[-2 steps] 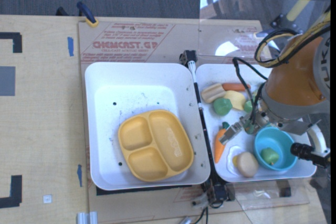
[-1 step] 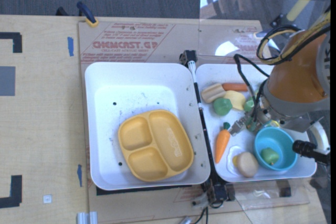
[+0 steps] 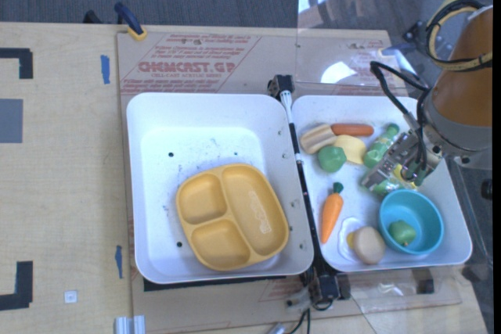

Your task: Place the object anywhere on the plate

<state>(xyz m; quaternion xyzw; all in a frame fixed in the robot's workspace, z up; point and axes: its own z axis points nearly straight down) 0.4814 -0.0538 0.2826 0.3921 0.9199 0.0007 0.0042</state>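
In the right bin (image 3: 458, 242), your gripper (image 3: 395, 166) is low over a green toy (image 3: 379, 154); whether the fingers grip it, I cannot tell. Confirm the grasp, lift straight, then carry it to the yellow plate (image 3: 231, 217).

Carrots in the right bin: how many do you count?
1. The carrot lies in the right bin, near its left wall, below the green ball. Others may hide under the gripper.
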